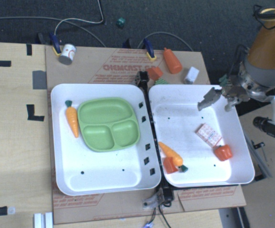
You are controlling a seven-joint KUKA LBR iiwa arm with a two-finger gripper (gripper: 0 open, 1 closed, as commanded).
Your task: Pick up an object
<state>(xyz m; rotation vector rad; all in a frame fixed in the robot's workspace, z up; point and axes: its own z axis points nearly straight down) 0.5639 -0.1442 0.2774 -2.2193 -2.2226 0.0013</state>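
My gripper (219, 101) hangs over the upper right part of the right bin (175, 127), its two grey fingers spread open with nothing between them. Below it in that bin lie a small pink-and-white packet (209, 135) and a red block (223, 152). At the bin's lower left edge rest an orange carrot (170, 152) and a small red piece (169, 165). The left bin (61, 141) holds a green divided plate (109, 124) and another carrot (72, 119) to its left.
Behind the bins on the cardboard lie an orange bottle-shaped toy (172, 61), a red piece (154, 73), a small white block (191, 74) and a white can (67, 53). Cables and blue clips run along the back edge. The arm's orange-banded body (266, 51) stands at the right.
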